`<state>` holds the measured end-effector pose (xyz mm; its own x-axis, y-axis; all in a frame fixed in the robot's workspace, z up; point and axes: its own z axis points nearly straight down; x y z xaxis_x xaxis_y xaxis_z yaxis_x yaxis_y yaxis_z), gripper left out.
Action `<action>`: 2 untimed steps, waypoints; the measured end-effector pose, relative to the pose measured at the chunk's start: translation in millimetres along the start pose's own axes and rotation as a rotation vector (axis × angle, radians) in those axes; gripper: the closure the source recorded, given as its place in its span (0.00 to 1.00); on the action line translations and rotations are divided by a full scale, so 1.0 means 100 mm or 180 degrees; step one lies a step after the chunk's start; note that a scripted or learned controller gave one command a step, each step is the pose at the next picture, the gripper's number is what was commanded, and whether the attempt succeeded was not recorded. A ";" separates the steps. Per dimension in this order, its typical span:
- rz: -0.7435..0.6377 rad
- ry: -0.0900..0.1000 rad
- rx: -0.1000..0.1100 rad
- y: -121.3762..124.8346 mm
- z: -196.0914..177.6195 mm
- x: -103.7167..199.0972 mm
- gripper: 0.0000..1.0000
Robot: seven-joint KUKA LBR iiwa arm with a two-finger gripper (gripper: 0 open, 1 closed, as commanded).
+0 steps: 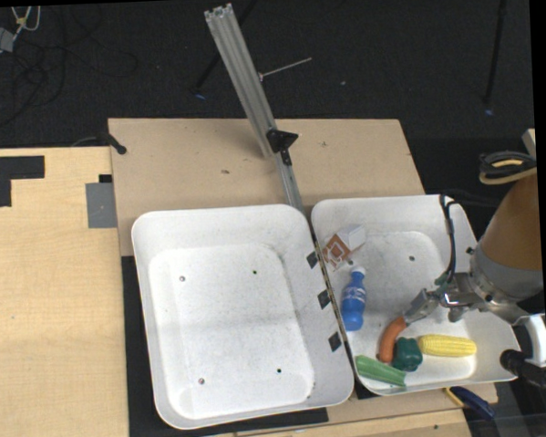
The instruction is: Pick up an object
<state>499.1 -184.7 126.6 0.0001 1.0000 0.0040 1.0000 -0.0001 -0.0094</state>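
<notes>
The right bin [410, 224] holds several small items. A blue bottle [353, 300] with a white cap lies near its left wall. A small brown-and-white carton [341, 247] sits above the bottle. An orange carrot-like piece [390, 337], a dark green lump [407, 353], a yellow corn cob [448, 345] and a light green pod [379, 370] cluster at the bin's front. My gripper [422, 309] reaches in from the right, low over the bin, its tips just above and right of the orange piece. Nothing shows between its fingers.
The left bin [164, 237] sits beside the right one, with black clips [323, 297] along the shared wall. A metal rail [248, 86] slants up behind the bins. The arm's orange band [520, 227] hangs over the right bin's right edge.
</notes>
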 end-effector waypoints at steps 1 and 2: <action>0.0006 -0.0001 -0.0046 0.04 0.31 0.01 0.00; 0.0021 -0.0004 -0.0049 0.03 0.20 -0.01 1.00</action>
<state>502.4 -185.5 106.8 0.0067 1.0000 0.0027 1.0000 -0.0067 0.0059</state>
